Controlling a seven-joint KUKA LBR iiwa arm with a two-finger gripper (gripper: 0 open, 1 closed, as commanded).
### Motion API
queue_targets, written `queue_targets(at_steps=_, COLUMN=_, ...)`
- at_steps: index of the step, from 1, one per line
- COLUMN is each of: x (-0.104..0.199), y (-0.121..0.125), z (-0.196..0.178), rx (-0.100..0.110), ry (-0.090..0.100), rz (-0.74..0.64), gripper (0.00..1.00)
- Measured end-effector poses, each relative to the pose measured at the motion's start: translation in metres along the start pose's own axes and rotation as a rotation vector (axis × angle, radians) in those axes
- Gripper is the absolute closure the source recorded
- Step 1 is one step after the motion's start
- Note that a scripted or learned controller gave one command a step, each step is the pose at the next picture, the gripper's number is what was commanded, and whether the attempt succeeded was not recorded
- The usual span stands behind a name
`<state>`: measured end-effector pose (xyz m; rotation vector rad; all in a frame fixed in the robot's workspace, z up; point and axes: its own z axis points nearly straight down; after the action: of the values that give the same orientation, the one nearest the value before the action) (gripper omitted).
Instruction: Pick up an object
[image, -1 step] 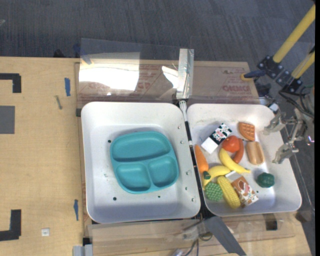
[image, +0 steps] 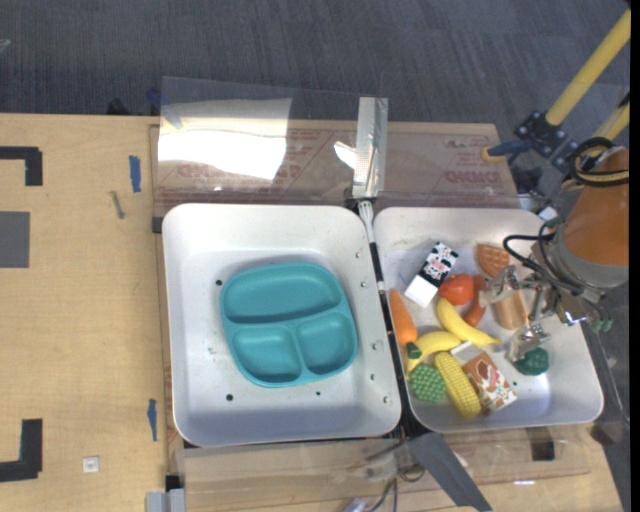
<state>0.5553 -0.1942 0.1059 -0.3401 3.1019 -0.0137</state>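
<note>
Toy food (image: 452, 338): lying heaped in the right bin (image: 580, 402), crowding its left half and middle.
Banana (image: 465, 325): lying slantwise at the middle of the heap, touching the tomato (image: 458, 290) just behind it.
Carrot (image: 402, 318): lying along the right bin's left wall.
Corn cob (image: 458, 384): lying near the front edge, pressing against a bumpy green fruit (image: 428, 384) on its left and a printed box (image: 490, 384) on its right.
Cow-patterned carton (image: 434, 272): sitting tilted toward the back edge, behind the tomato.
Gripper (image: 528, 322): hanging over the right side of the right bin, just beside the banana's tip, above a dark green piece (image: 534, 361); state of the tool impossible to tell at this slant.
Tan piece (image: 508, 309): sitting right against the gripper's left side; held or merely beside, not telling.
Arm (image: 600, 225): reaching in over the right bin's right edge, showing its orange band.
Left bin (image: 182, 300): carrying a teal divided plate (image: 290, 322) at its middle.
Bench (image: 70, 300): bearing both bins side by side, walls touching.
</note>
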Motion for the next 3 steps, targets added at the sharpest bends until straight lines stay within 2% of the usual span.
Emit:
queue_targets(at_steps=1, x=-0.086, y=0.014, z=0.019, rx=-0.009, ry=0.009, rz=-0.036, gripper=0.0)
queue_targets(at_steps=2, x=-0.087, y=0.012, z=0.007, rx=-0.006, ry=0.003, rz=-0.033, gripper=1.0)
queue_targets(at_steps=3, x=-0.087, y=0.013, z=0.008, rx=-0.007, ry=0.005, rz=-0.034, gripper=0.0)
